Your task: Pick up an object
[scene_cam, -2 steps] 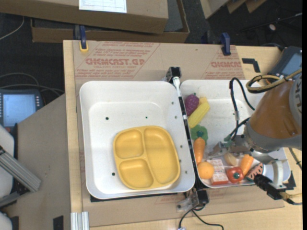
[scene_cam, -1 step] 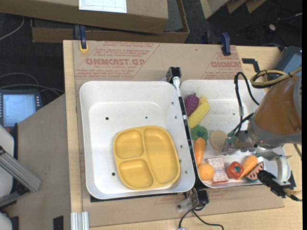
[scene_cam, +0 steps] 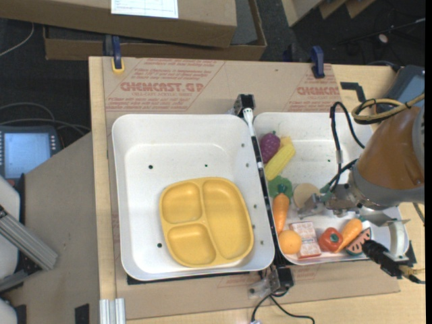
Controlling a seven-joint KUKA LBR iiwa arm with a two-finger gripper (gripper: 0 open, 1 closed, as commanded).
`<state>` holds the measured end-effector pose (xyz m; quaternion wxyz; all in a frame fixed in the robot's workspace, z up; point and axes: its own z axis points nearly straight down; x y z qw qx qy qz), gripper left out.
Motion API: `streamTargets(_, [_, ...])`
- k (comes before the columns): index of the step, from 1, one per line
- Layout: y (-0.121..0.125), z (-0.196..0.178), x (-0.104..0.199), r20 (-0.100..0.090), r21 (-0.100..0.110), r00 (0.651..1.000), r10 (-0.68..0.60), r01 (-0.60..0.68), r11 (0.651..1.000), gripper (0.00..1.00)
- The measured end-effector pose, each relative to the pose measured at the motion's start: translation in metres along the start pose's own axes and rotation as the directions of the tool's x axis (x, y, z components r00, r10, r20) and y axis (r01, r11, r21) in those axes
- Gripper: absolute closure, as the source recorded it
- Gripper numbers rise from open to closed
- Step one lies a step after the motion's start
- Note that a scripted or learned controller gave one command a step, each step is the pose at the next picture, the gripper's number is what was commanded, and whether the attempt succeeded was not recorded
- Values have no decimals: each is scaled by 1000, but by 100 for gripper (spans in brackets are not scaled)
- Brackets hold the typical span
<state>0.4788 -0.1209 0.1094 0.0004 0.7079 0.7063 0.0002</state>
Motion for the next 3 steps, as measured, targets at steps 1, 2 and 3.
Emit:
streamTargets(1, [48, 24, 19, 6, -5, 1000, -3, 3, 1000, 0])
streamTargets(2, [46, 14, 20, 2, -3, 1000, -1, 1, 1000, 100])
streamTargets(3, [66, -81, 101, -2, -9, 1000, -11, 11, 1000, 100])
